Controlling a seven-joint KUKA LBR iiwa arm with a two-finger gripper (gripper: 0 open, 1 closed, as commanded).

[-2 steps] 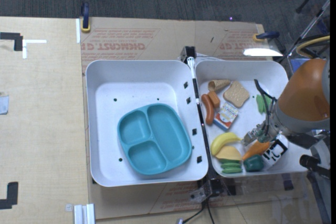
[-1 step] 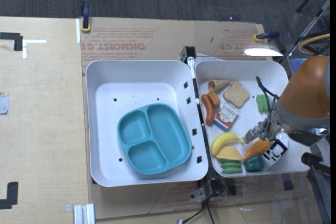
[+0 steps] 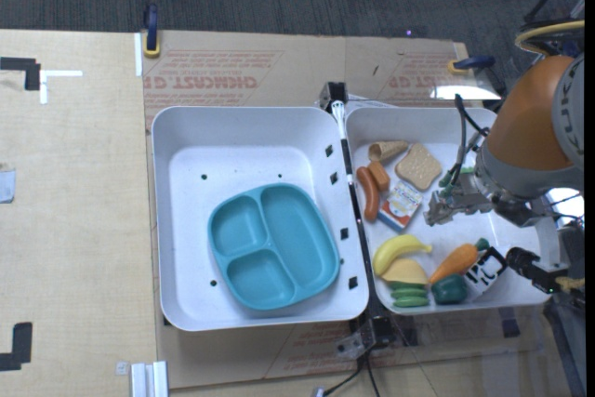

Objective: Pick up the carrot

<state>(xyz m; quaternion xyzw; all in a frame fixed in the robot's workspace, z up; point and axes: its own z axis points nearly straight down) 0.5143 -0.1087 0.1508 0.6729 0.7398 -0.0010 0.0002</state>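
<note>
While my arm reaches in from the right of the overhead camera view, my gripper hangs over the middle of the right bin, just to the right of a small red, white and blue carton. From this slant I cannot tell whether the gripper is apart or together.

The carrot lies on the floor of the same bin, near its front edge and below the gripper in the picture, apart from it. Its long axis runs on a diagonal: the narrow orange tip points down and to the left, toward a yellow wedge, and the green leafy end points up and to the right. A dark green piece sits just beside the carrot's lower side.

Left of the carrot a banana curves above the yellow wedge, and a flat green piece lies under that wedge. Toward the back of the bin are a red-orange sausage, a brown roll and a slice of bread.

The left bin touches the right bin along the middle wall and holds a teal divided plate, well apart from the carrot.
</note>
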